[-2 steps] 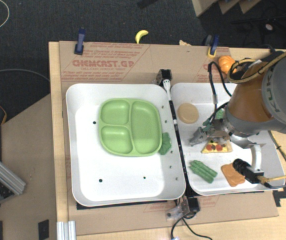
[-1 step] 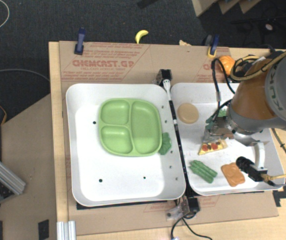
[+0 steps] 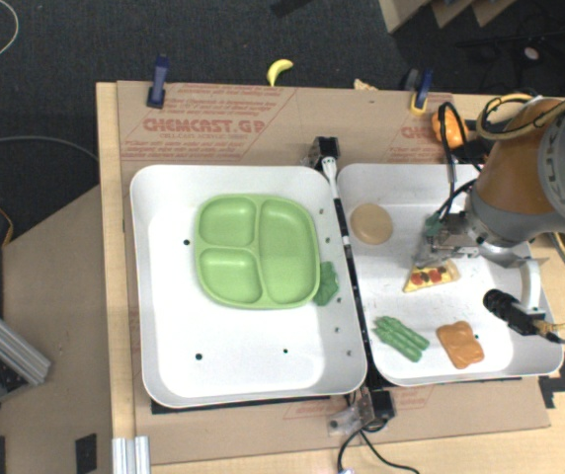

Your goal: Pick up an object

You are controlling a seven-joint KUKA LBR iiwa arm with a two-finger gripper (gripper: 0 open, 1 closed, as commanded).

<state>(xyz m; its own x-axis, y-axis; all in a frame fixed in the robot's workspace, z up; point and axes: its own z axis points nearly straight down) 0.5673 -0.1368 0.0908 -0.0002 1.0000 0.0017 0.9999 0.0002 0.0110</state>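
Right bin (image 3: 520,363), approach step: claw (image 3: 439,248) low over pizza slice (image 3: 432,277), which lies mid-bin between tan disc (image 3: 371,223) and orange piece (image 3: 459,345); claw state cannot be told; next, likely descent and closing.

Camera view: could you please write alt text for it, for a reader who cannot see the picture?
A grey robot arm reaches from the right, its gripper low over a pizza slice toy in the right bin, which also holds a tan disc, green beans and an orange piece. The left bin holds a green divided plate.
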